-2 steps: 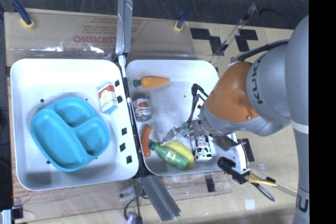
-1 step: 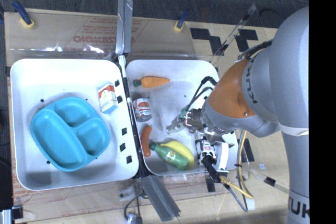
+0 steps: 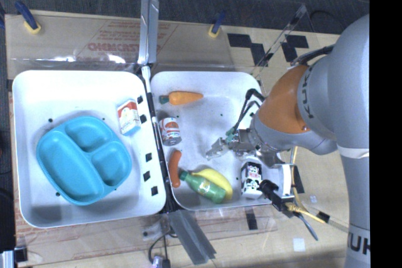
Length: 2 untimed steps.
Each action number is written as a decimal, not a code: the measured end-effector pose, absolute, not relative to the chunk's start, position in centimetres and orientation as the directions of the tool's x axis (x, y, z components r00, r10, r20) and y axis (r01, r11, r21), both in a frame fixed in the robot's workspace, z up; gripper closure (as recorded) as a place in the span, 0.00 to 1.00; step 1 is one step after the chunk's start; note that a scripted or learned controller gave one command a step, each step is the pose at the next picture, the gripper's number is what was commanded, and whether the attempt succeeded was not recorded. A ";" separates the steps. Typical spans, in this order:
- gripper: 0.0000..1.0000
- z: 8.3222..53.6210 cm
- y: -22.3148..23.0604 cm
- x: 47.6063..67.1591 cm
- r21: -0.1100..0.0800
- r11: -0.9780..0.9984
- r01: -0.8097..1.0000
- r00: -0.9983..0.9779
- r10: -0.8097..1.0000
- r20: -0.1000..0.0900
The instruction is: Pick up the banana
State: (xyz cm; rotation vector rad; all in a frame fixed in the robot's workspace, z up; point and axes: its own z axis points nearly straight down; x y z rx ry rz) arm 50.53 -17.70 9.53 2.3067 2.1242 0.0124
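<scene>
I count two white bins, nine and three o'clock. Left: one blue tray, one carton. Right: one carrot, one can, one sausage, one banana, one green bottle, one cow-print cup. My gripper: one.

A robot arm built of smooth, rounded grey segments, its thick main body occupying the 3 o'clock side. A glossy orange band rings it above the wrist, edged by dark lettering partly visible on the grey shell. Black cables loop out from the wrist toward 9 o'clock. The gripper is a small metallic grey assembly with greenish details near its base.
</scene>
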 end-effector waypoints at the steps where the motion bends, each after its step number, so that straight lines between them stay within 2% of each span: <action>1: 0.00 9.1 -11.8 47.6 -0.004 0.126 0.992 -0.126 0.992 0.002; 2: 1.00 10.0 -11.8 47.6 -0.005 0.130 0.992 -0.130 0.992 0.003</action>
